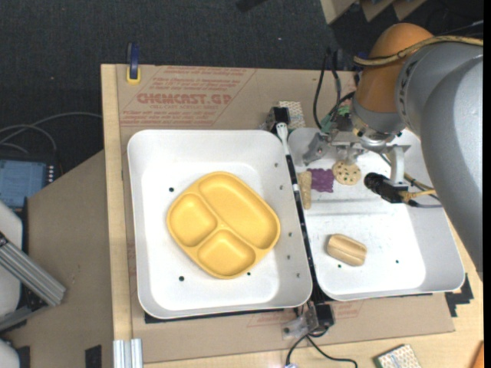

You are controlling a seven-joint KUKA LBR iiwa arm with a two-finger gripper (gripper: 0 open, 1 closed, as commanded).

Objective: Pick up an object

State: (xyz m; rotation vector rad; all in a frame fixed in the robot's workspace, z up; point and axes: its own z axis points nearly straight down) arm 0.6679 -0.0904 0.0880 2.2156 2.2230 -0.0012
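The gripper hangs low over the far end of the right bin, and whether it is spread or closed cannot be told from this slant; nothing is seen in its hold. Just below it lies a round cookie, pale with dark spots. To the cookie's left sit a purple piece and a tan stick against the bin wall. Well nearer the camera rests a bread roll, tan and plump, alone on bare floor. The cookie looks the likeliest pick: the arm should come straight down, centred on it, clear of the purple piece. The left bin holds a yellow divided plate.
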